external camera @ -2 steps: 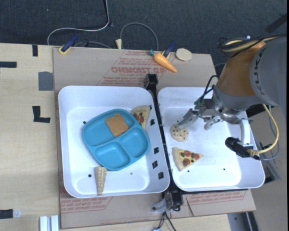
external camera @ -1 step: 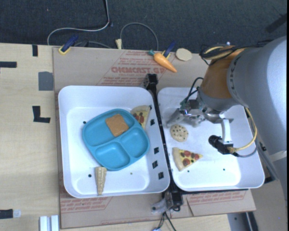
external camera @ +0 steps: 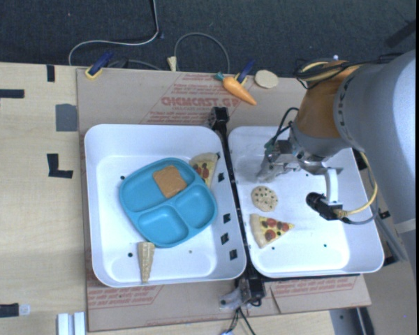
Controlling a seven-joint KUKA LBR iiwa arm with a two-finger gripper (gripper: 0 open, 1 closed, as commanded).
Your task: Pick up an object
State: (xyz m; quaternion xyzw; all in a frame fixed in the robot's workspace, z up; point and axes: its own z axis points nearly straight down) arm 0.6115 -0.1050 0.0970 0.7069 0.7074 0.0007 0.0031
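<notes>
I see the light wooden table w/ a brown cardboard sheet on it, and on the sheet stand two shallow white plastic bins side by side. The big grey robot arm w/ the orange band comes in from the right side and hangs over the back part of the right bin. Its end effector points down near the bin floor, just behind the round choc-chip cookie; from this angle I cannot tell if the end effector is released or clenched, and I see no thing in it.

In the left bin lies the blue plastic tray w/ three compartments, a bit tilted, approx. in the middle. A flat brown toast-like square sits in the rear compartment of the tray. A toy pizza slice lies just beside the tray at the bin's right wall, and a pale waffle cone piece lies at the front, near the tray but apart from it.

In the right bin, the cookie is left of centre, and a second toy pizza slice w/ red toppings lies in front of it, close but not touching. Behind the bins, on the cardboard, are an orange toy carrot and a small beige disc.
</notes>
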